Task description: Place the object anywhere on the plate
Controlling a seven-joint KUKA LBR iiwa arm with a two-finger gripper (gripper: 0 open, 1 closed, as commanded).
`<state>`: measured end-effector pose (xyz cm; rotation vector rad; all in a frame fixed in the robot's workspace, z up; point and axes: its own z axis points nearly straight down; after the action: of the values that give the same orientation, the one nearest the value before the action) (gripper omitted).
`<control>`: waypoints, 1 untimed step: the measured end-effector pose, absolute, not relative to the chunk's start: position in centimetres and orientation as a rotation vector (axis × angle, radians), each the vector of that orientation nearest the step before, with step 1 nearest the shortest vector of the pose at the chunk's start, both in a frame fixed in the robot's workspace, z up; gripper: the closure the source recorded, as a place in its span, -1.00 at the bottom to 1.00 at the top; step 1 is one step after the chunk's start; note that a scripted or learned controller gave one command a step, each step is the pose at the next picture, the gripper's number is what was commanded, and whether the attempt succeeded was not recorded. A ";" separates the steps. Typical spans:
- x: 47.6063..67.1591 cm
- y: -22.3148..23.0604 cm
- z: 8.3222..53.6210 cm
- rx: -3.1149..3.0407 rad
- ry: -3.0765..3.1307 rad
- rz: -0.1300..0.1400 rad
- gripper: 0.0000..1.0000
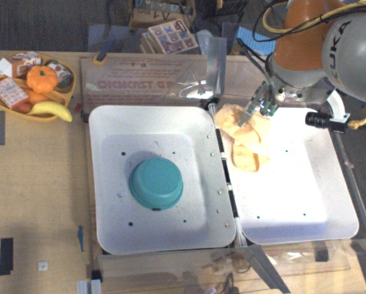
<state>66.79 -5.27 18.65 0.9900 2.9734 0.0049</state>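
The gripper [254,112] hangs over the pale yellow object [245,141] at the right bin's [305,219] far-left corner, its grip impossible to judge, so the object may never reach the teal plate [157,182].

I work in a robotics lab, not a home: my gripper [258,110] hangs over two white bins [109,133] bolted side by side on a plywood bench [29,182], with a clear panel [152,81] standing behind them. Beyond me, past the bench's far edge, cables [118,5] and cardboard boxes [164,8] clutter the floor. Far off to my side sits a bowl of toy fruit [32,87], a test prop.
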 end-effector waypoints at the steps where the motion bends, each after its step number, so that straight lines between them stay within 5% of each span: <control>1: 66.9 -5.5 22.6 0.996 2.972 0.004 1.00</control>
<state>66.93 -5.50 22.63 0.9959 2.9722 0.0038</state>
